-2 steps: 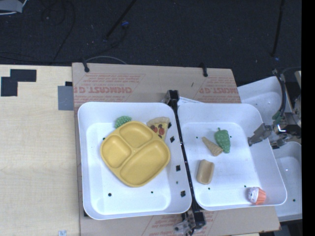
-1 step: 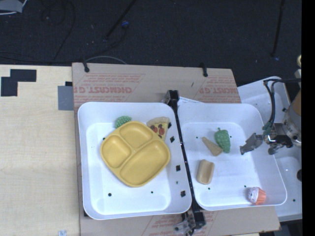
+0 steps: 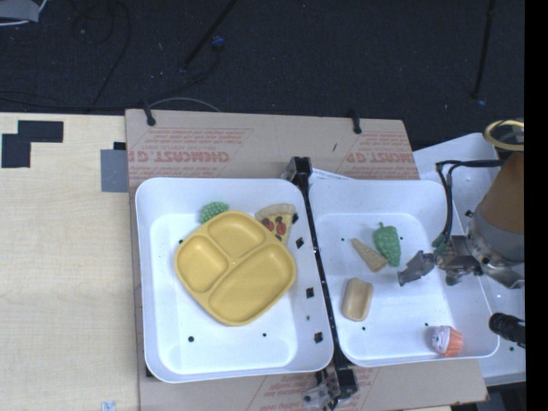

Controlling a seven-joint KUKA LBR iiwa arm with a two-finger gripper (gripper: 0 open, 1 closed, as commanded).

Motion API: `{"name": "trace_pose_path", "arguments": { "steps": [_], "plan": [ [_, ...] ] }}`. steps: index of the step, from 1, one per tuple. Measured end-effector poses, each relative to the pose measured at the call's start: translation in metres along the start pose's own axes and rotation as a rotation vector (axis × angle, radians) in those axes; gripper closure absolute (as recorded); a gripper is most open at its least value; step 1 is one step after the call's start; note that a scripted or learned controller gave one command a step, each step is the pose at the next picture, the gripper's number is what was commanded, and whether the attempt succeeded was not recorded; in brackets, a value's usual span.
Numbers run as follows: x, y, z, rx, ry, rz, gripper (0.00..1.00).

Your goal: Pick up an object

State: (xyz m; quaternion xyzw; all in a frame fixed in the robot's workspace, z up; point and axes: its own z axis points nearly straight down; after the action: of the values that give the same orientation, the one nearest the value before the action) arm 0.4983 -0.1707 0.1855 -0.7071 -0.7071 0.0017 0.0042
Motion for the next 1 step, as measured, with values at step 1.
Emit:
{"name": "trace_pose_path", "arguments": {
  "steps": [1],
  "plan": [
    [0.0047, -0.0082, 0.0608, 0.001, 0.000, 0.000, 0.00]
  ]
}}
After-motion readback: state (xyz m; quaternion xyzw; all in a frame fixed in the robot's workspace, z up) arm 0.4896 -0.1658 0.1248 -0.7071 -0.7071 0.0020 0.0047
